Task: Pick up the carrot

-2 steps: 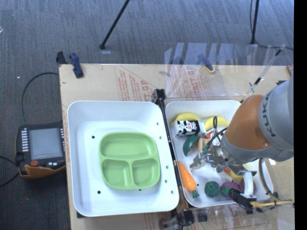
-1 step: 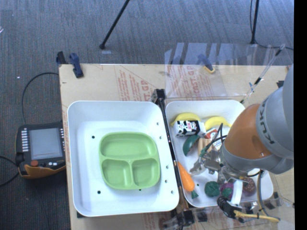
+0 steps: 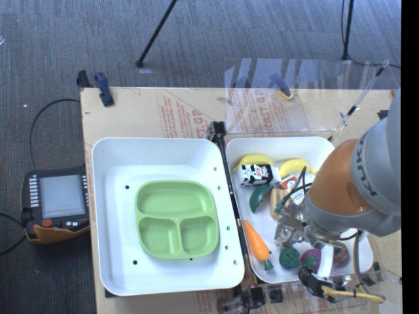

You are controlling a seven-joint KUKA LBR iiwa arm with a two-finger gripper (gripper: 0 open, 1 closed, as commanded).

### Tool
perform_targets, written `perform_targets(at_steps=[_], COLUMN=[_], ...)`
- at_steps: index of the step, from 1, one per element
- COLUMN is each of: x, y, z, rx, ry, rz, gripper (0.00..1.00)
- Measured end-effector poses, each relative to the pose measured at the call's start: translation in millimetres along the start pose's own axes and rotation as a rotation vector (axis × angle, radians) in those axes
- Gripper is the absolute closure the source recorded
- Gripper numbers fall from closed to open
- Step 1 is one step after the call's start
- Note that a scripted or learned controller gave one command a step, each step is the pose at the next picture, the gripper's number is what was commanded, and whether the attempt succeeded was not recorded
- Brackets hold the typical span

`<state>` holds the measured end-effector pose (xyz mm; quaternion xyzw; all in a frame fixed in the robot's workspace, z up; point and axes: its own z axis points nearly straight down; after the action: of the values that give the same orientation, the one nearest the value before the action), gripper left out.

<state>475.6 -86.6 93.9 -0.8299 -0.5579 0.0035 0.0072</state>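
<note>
Camera view, from above at a slant. Two white bins sit side by side on the bench. The left bin (image 3: 111, 175) holds a green divided plate (image 3: 177, 216) near its middle, with bare white floor all round it.

The right bin (image 3: 321, 144) is crowded. The carrot (image 3: 256, 239) lies on the floor by the bin's left wall, orange body running diagonally, green tip toward the near edge. A little clear floor lies along its right side; the wall hems in its left.

The gripper (image 3: 288, 231) hangs over the bin's middle, to the right of the carrot and apart from it. Whether its jaws are spread or pressed together cannot be told; the metal parts blur together and the orange band (image 3: 337, 178) crowds over them. Nothing is visibly pinched.

Nearby: a green leafy piece (image 3: 260, 197), a black-and-white carton (image 3: 255, 173), a yellow banana (image 3: 252, 160), a second yellow piece (image 3: 294, 167), a dark green round item (image 3: 289, 258), a purple item (image 3: 311, 258). The arm covers the bin's right part. A teach pendant (image 3: 57, 201) lies on the floor, left of the bench.
</note>
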Motion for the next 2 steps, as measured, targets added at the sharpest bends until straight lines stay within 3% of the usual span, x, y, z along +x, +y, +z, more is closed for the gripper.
perform_targets(at_steps=[1, 2], x=[3.0, 90.6], y=[-2.1, -36.6], z=[8.5, -95.0], rx=[-0.007, -0.010], ry=[0.000, 0.010], rz=[0.514, 0.624], gripper=[1.00, 1.00])
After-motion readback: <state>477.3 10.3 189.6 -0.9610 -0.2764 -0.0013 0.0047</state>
